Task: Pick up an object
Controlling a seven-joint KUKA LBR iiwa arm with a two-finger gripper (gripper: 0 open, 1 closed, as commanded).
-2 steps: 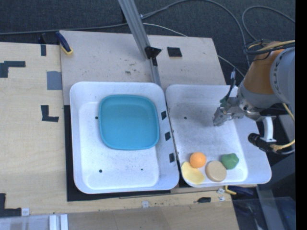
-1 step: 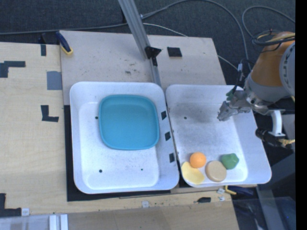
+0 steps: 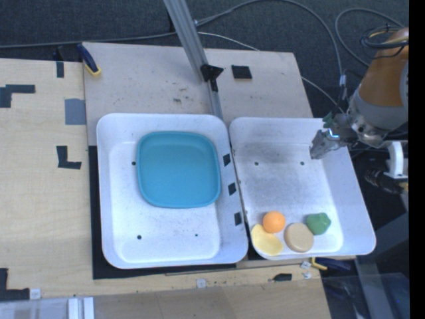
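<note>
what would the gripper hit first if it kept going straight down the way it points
Probably the bare floor of the right bin, near its upper right side. The gripper hangs well clear of the objects at the near edge, though depth is unclear.

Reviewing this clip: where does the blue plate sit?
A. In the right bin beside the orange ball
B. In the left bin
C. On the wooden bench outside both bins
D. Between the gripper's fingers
B. The blue plate lies flat in the left bin, while the orange ball sits in the right bin, whose far right corner the gripper hovers over.
</note>
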